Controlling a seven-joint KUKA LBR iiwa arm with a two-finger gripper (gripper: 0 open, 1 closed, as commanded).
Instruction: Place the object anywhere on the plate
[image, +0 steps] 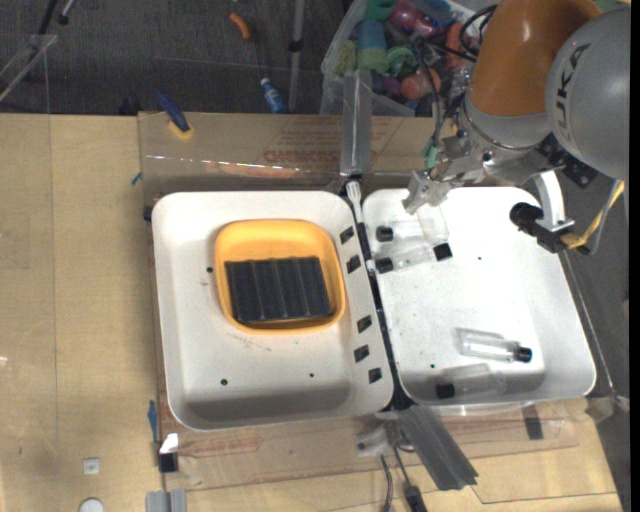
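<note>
Wooden bench (70, 300) | white bins (260, 395) | toy clutter (400, 45) behind

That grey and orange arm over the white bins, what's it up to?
The arm's gripper hangs over the far edge of the right bin. A clear tube with a black cap lies loose in that bin, near its front. The orange plate sits in the left bin with a dark ribbed block on it. The tube isn't on the plate yet.

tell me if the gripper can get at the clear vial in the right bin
Probably yes: the vial lies alone on open bin floor, nothing over it, and the gripper hangs above the same bin's far edge.
</note>
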